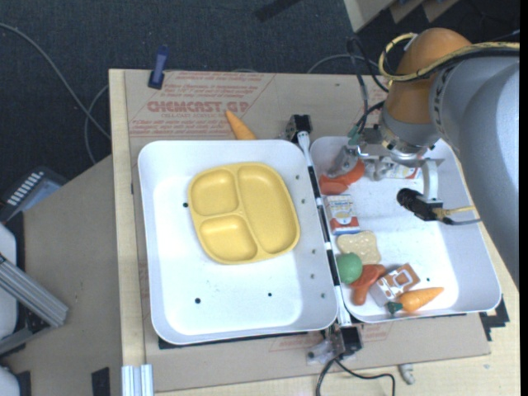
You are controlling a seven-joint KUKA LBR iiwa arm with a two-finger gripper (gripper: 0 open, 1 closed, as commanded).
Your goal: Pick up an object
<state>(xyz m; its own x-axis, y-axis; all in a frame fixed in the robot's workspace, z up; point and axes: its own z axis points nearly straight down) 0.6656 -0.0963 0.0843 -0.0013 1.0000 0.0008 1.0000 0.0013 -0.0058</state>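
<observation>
Nearest me in the right white bin (474,291) lie an orange toy carrot with a green top (417,299), a small brown-and-white printed packet (398,279), a red-orange sausage-shaped piece (366,281) and a green ball-like toy (349,266), all crowded together. Just beyond sit a pale slice of toy bread (358,243) and a small red-and-white carton (342,214). The left white bin (165,304) holds a yellow three-compartment plate (243,211).

My hand (375,162) is at the far end of the right bin, low over a red-orange flat piece (341,179) near the bin's inner wall. I cannot tell how its grip stands, nor whether it has anything. I judge that red piece the likeliest target; I would centre over it and keep off the wall. On the counter (124,221) beyond, an orange carrot-like piece (240,126) lies outside the bins.
</observation>
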